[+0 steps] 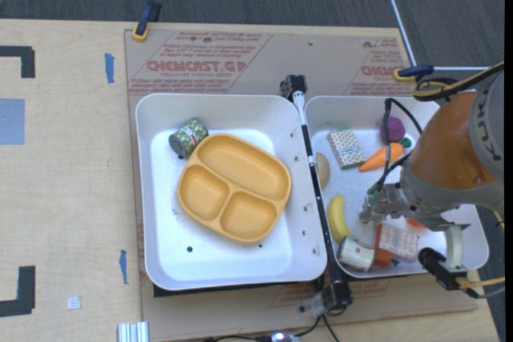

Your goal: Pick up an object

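Objects: banana [337,218], carrot [380,157], patterned box [345,147] and more lie in the right bin [479,252].
Gripper [383,204]: low over the clutter beside the banana; jaws' state cannot be told.
Left bin [152,172]: yellow divided plate [233,187], small can [188,137].

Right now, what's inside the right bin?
In the right bin: a banana, carrot, patterned box, purple item and a white-red packet. The arm covers the rest.

At the right of the frame, the arm [469,144] shows a broad orange band over a rounded grey wrist. Black cables loop across the band. Below it sits a pale metal gripper [383,204] of small blocky parts.
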You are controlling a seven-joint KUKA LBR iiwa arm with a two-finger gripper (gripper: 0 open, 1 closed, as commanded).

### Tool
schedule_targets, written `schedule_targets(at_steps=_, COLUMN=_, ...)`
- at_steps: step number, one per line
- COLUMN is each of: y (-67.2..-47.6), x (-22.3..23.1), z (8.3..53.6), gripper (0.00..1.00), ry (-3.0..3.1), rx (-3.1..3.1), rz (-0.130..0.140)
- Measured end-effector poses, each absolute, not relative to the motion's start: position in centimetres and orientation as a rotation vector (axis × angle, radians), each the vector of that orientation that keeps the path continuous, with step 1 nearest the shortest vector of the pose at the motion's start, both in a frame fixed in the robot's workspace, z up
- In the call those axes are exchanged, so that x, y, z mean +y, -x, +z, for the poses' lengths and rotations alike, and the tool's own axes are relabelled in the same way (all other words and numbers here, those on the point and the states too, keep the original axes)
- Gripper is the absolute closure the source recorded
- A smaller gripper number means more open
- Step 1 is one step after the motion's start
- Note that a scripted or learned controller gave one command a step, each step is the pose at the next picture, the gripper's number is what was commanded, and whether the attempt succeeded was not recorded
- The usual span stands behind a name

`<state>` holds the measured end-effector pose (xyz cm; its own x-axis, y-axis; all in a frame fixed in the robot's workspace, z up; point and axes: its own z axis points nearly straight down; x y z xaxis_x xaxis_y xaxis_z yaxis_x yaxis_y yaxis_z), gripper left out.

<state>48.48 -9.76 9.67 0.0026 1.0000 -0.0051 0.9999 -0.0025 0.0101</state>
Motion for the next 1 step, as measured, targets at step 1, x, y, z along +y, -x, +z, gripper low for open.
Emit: schedule_targets(at_steps=1, y=-48.47, x=-9.74, z=9.66, gripper=0.0, ry=-2.217, rx=2.212, rz=0.006)
